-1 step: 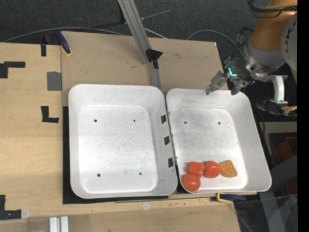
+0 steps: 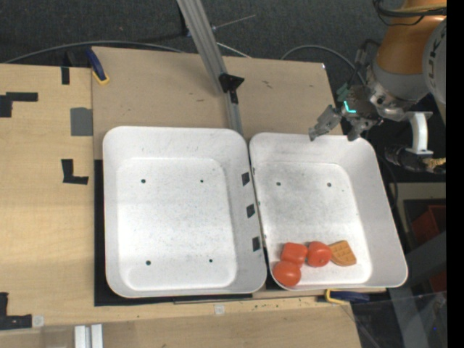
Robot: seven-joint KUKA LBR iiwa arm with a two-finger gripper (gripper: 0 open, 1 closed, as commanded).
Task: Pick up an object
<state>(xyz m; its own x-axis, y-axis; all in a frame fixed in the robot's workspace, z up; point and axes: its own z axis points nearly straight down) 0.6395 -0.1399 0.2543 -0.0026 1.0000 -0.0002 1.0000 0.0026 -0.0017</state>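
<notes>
My claw (image 2: 335, 124): two dark fingers spread apart with nothing between them, above the far rim of the right bin.
Right shallow white plastic bin (image 2: 362, 167): holds three small red rounded pieces (image 2: 299, 260) clustered at its near edge, touching; a tan wedge-shaped piece (image 2: 343, 253) just beside them.
Left shallow white plastic bin (image 2: 174, 140): beside the right one.
Light wooden table (image 2: 43, 194): carries both bins.

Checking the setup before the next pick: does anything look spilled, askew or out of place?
Nothing stands out. The three red pieces and the orange piece lie clustered in the right bin's near corner. The gripper hangs over that bin's far edge.
</notes>
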